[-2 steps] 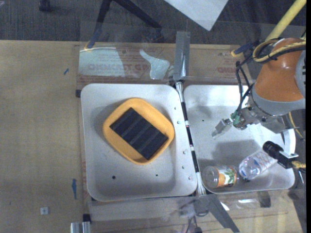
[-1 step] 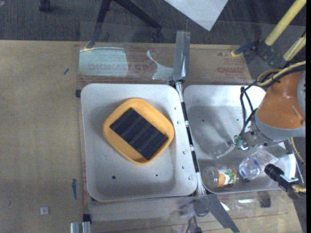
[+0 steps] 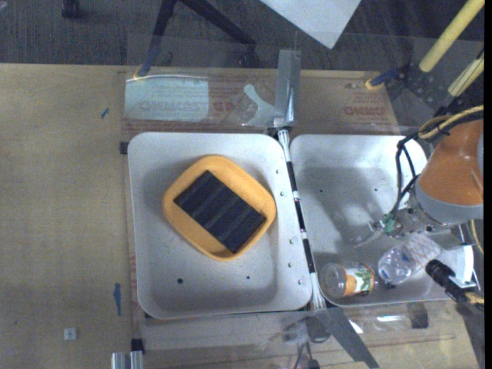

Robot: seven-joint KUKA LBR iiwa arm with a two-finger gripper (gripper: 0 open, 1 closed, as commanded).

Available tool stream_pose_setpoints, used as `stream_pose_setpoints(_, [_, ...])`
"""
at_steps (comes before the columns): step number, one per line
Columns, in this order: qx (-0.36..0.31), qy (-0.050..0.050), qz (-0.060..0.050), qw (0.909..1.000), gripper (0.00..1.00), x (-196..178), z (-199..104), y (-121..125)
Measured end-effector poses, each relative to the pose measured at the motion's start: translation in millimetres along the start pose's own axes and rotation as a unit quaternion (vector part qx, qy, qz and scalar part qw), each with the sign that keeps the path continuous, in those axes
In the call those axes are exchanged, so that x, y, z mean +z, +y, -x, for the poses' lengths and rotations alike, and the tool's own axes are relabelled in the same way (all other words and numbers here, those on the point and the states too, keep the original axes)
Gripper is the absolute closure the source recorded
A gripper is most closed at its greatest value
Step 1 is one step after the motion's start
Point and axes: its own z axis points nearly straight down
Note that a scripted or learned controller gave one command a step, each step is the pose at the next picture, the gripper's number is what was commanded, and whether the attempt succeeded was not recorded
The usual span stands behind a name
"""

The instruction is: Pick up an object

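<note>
Two white bins [image 3: 146, 283]; one yellow tray [image 3: 219, 206]; one jar [image 3: 350, 280]; one bottle [image 3: 403, 258].

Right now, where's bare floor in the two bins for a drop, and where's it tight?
Free: left white bin, a strip around the yellow tray with dark ribbed insert, widest along its front wall. Right white bin: rear-left half, bare floor. Crowded: right bin's front-right corner, where the small jar with orange label, clear crumpled plastic bottle and gripper bunch.

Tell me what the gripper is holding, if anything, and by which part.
Cannot be told: the gripper is low in the right bin, above the bottle, nothing visibly held.
</note>
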Motion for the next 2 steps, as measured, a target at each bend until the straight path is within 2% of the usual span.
stream_pose_setpoints(1, [0.059, -0.002, 0.002, 0.9983, 0.00, 0, -44, 22])
stream_pose_setpoints(2, [0.010, -0.001, -0.002, 1.0000, 0.00, -38, -51, 51])
